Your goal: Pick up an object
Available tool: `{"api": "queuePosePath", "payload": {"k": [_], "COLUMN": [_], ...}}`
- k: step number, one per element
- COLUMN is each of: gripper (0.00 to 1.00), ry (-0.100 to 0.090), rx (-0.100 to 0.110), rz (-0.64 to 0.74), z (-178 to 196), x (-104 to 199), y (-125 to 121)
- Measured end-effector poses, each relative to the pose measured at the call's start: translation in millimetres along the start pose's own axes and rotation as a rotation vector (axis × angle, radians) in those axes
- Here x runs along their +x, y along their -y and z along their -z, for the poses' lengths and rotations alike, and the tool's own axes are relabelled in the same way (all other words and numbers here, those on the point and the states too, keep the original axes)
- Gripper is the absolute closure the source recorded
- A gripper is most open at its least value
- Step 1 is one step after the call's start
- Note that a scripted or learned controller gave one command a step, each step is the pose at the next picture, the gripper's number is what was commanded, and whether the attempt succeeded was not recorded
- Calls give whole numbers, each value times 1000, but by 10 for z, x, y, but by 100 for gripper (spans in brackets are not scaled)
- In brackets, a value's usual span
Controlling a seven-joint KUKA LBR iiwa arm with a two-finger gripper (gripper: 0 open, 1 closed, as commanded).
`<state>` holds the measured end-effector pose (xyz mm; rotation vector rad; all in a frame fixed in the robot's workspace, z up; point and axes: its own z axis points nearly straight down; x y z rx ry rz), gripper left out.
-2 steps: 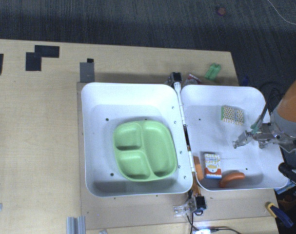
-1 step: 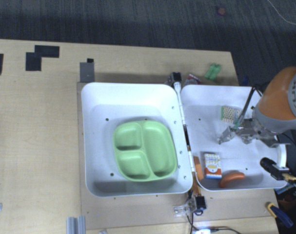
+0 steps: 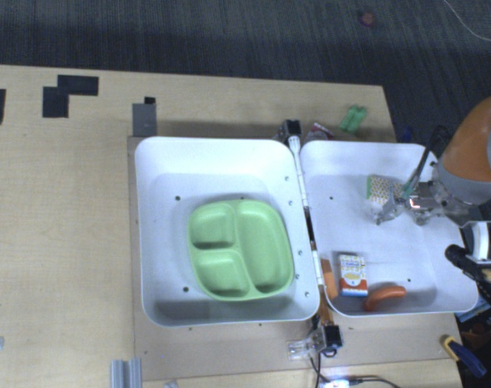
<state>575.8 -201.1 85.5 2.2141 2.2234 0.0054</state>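
Note:
My gripper (image 3: 400, 210) hangs over the upper middle of the right bin (image 3: 342, 168), at the end of the grey arm with its orange band (image 3: 476, 148). A small green-and-white patterned object (image 3: 379, 187) lies just up and left of the gripper, close to it or touching it; I cannot tell which. Near the bin's front edge stand a small yellow-and-white box (image 3: 353, 274), a red-orange sausage-shaped piece (image 3: 384, 295) and an orange piece (image 3: 329, 282) against the left wall.
The left bin (image 3: 160, 217) holds a green divided plate (image 3: 239, 248). A green item (image 3: 353, 119) lies on the bench behind the right bin. Cables and clips sit at the bins' shared divider (image 3: 303, 208).

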Motion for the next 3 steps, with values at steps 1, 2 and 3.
{"api": "queuePosePath", "payload": {"k": [1, 2, 3], "gripper": [0, 0, 0], "ry": [-1, 2, 1], "rx": [0, -2, 0], "rz": [2, -1, 1], "z": [-2, 1143, 94], "x": [485, 366, -8], "y": [-299, 160, 132]}}
